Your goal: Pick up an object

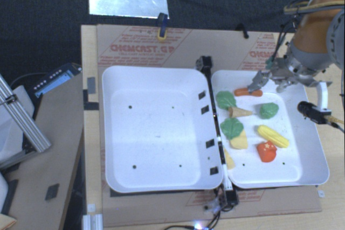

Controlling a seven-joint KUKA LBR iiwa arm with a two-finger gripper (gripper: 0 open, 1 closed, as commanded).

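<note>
A left bin (156, 132) beside a right bin (310, 167) of toy food: green leafy pieces (226, 99), a cone (239, 112), corn (273, 136), a red piece (267, 151). At the right bin's far edge, the gripper (259, 82) hovers over an orange carrot (248, 92). No pick looks made yet. Whether its jaws stand wide or narrow cannot be told; the arm is cut off at right.
</note>
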